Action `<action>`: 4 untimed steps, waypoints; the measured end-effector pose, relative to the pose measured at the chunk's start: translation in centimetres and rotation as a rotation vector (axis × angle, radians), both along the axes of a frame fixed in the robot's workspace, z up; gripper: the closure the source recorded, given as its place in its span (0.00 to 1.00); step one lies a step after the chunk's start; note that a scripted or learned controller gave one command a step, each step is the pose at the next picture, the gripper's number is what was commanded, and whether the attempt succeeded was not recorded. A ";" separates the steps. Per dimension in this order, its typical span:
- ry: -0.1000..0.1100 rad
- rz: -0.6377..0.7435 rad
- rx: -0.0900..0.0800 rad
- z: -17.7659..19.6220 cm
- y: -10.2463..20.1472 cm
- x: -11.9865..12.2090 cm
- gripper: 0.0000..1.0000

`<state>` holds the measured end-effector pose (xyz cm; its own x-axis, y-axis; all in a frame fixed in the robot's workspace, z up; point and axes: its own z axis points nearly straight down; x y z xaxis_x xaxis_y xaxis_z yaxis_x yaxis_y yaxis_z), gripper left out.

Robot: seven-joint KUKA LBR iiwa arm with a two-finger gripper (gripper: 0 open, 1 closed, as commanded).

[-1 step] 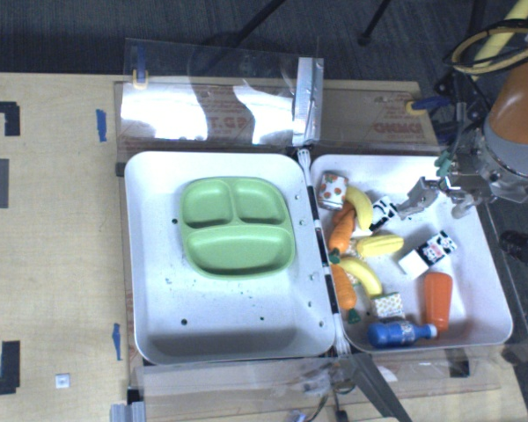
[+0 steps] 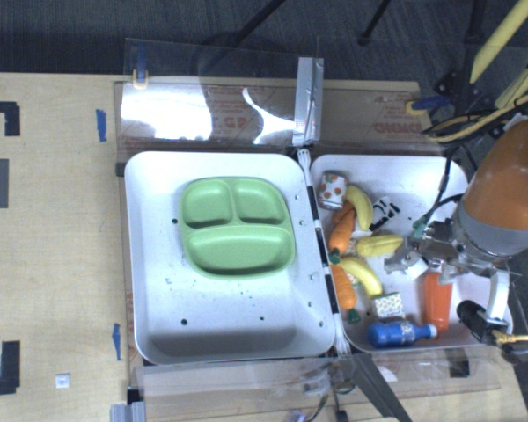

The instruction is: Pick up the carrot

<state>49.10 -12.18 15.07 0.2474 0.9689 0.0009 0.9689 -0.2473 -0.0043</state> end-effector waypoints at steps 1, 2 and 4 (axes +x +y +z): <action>-0.004 -0.027 -0.002 3.3 7.4 5.0 0.00; 0.001 -0.132 -0.001 3.3 10.9 0.1 0.00; -0.001 -0.028 -0.001 4.2 15.5 -1.1 1.00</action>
